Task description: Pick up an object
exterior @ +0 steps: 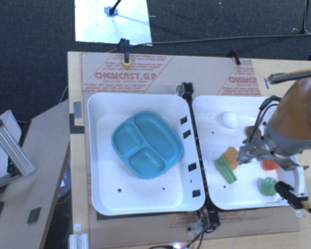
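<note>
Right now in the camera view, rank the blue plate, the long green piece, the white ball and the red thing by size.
1. Blue plate, far the largest.
2. Long green piece.
3. White ball.
4. Red thing, partly hidden by the arm, so its rank against the ball is unsure.

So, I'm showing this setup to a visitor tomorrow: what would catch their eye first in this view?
Probably the blue divided plate, lying alone in the left bin. Next, the grey arm with its orange band reaching over the right bin, its hand low beside an orange piece and a green stick. A white ball, a red piece and a green lump lie scattered nearby.
</note>
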Robot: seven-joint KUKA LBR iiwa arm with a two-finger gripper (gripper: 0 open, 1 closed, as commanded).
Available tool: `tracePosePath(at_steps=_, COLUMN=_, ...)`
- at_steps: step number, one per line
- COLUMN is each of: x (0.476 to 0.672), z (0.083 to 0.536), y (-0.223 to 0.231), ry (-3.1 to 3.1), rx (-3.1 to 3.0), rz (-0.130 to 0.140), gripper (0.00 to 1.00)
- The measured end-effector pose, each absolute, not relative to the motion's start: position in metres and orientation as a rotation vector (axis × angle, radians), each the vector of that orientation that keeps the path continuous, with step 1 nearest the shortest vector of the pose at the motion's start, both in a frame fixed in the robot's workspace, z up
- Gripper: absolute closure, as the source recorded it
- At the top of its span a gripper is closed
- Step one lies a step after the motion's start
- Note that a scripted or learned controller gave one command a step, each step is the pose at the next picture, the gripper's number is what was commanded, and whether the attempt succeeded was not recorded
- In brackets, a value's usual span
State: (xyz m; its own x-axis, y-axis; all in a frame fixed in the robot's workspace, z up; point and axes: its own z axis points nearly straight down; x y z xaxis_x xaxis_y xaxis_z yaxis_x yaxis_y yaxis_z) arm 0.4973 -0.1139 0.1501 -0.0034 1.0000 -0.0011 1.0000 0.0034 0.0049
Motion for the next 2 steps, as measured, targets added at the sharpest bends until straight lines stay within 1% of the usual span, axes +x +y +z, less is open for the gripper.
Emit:
tracePosePath(at_steps=1, x=0.493, z=0.195, y=-0.115, ry=2.222, rx=2.214, rz=0.005, gripper=1.00)
tracePosePath(at_steps=2, x=0.495, z=0.231, y=-0.115, ry=2.223, rx=2.213, rz=0.005, gripper=1.00)
